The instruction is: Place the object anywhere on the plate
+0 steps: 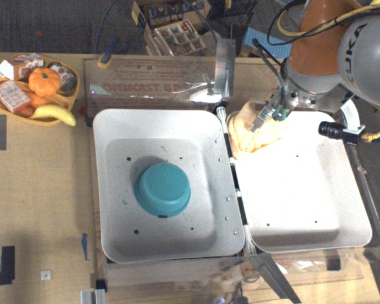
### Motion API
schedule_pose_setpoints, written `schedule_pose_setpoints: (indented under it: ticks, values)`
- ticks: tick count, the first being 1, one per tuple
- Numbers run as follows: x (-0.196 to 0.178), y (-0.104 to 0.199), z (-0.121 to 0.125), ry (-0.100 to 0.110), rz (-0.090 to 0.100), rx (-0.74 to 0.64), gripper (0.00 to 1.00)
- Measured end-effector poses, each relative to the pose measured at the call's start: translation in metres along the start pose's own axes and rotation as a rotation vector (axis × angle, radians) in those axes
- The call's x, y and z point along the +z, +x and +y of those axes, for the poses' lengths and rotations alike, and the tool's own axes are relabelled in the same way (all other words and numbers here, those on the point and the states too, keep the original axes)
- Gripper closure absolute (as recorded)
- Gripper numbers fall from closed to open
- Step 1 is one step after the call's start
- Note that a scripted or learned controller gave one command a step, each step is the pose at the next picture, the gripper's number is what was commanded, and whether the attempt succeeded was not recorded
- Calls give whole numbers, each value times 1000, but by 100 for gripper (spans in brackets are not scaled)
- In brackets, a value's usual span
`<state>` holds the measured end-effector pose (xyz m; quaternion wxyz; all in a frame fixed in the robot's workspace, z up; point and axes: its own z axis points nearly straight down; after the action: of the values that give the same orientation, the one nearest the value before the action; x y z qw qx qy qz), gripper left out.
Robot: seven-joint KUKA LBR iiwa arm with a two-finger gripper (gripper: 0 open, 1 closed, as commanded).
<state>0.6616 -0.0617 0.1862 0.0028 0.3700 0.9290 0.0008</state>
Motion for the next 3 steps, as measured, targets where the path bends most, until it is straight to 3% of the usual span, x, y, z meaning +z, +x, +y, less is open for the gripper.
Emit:
schedule_pose_setpoints:
  ticks: [1, 3]
  values:
    - [-40, -2, 0, 0, -1, 1, 100]
    - [-52, 108, 28, -2, 3, -754, 100]
